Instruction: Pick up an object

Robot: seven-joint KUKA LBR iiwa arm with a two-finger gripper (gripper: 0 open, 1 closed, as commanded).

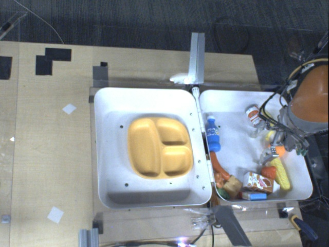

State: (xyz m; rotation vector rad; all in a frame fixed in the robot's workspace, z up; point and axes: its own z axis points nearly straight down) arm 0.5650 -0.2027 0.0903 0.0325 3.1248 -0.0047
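One view to call, looking down on the bench from above. The left bin (103, 138) holds a yellow tray (158, 147), three compartments, sitting flat in the middle. All the action is in the right bin (236, 104), where the arm (311, 99) comes in from the right, orange band showing, wrist low over the bin's right side. The gripper (272, 149) sits in a tangle of cables and small pieces there, and I cannot tell how the jaws stand, nor whether anything is caught in them.

Candidates are plenty: a blue bottle (212, 134) lying along the left wall, a carrot (217, 164) below it, a corn cob (281, 173) just beside the gripper, a red and white carton (258, 181) near the front wall, a small can (252, 114) further back.

The corn looks the nearest pick. To do it well, I'd say come straight down across its narrow width, clear of the carton touching its lower end, and close at mid-length so it doesn't swing out.

As for labels: the carton carries printing, the can too, but all of it is too small to read
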